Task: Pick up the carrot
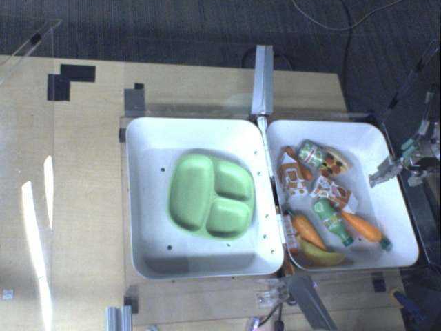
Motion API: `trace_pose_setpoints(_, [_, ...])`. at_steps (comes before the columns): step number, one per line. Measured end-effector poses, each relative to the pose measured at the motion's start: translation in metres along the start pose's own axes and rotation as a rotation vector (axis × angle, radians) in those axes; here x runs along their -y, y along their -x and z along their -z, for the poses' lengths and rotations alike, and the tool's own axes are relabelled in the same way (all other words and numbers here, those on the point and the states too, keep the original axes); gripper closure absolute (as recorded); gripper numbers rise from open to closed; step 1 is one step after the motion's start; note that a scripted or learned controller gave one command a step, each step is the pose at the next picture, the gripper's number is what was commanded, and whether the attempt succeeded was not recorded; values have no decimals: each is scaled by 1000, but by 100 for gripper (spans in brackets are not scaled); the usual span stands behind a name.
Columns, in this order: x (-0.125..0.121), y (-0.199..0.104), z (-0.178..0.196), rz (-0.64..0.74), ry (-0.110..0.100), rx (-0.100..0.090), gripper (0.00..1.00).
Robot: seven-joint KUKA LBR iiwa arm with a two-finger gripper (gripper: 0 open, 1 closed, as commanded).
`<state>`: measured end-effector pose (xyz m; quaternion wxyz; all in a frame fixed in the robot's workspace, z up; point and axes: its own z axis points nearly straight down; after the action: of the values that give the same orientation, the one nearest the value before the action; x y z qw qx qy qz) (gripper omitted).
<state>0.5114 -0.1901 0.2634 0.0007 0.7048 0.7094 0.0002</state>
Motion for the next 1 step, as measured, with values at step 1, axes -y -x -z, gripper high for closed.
trace_pose_setpoints(1, [24, -2, -131, 18, -2, -1, 0])
